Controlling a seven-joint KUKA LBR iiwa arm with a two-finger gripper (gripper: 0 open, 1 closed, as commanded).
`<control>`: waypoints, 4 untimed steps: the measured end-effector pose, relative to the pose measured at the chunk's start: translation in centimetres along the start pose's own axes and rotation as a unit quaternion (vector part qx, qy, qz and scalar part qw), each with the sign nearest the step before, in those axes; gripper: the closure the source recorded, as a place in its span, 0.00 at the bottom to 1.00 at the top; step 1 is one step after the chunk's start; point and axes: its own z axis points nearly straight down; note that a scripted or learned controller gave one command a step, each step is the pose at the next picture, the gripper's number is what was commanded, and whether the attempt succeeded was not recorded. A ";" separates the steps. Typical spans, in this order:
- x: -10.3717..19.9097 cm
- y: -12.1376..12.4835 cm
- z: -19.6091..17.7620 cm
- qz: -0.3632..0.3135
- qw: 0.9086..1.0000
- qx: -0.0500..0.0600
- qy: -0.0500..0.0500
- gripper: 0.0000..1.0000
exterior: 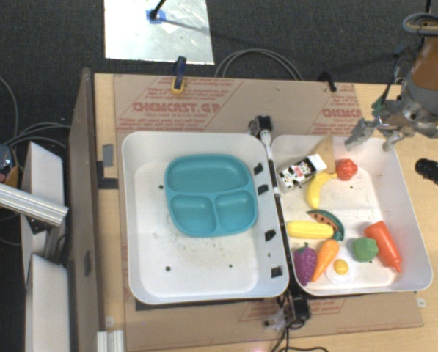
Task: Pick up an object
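Camera view: the end effector (373,134) hangs over the right bin's (413,218) far rim, fingers spread, gripping nothing. Below it toy foods lie in that bin, the tomato (345,169) and banana (318,189) nearest.

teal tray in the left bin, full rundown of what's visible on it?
The teal tray is a rounded-rectangle divided plate, plastic by its look, with a matte finish. Raised ridges split it into three compartments: one long one along the far side and two smaller ones on the near side. It lies flat and right side up on the floor of the left bin, roughly centred, turned slightly askew. All three compartments look bare. Nothing touches it but the bin floor.
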 end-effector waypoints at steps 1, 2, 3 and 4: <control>2.8 -3.1 10.4 0.001 1.000 -0.005 -0.001 0.00; 8.4 -3.1 12.7 -0.003 1.000 0.001 0.000 0.00; 7.5 -3.5 11.7 0.001 1.000 0.007 -0.004 1.00; 13.9 -4.0 2.1 -0.004 1.000 -0.004 0.002 1.00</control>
